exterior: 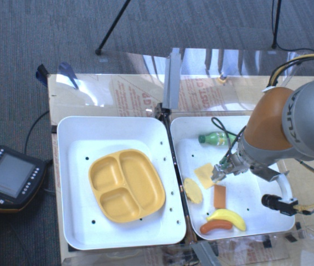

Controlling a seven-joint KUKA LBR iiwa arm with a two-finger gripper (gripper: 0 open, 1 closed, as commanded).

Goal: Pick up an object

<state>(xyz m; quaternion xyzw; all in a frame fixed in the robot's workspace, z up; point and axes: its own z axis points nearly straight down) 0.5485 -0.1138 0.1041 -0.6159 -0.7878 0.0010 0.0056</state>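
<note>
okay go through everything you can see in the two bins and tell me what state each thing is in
Yellow divided plate: right way up in the left bin.
Green bottle: lying on its side, right bin.
Cheese slice: flat, under the gripper.
Yellow chip: flat by the bin's left wall.
Orange block: lying flat.
Banana: lying, touching the sausage.

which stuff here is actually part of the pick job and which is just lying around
Part of the job:
gripper, low in the right bin
yellow slice next to it
orange block
banana
sausage
green bottle
pale oval piece

Just lying about:
yellow divided plate in the left bin
handheld control pendant on the floor
</note>
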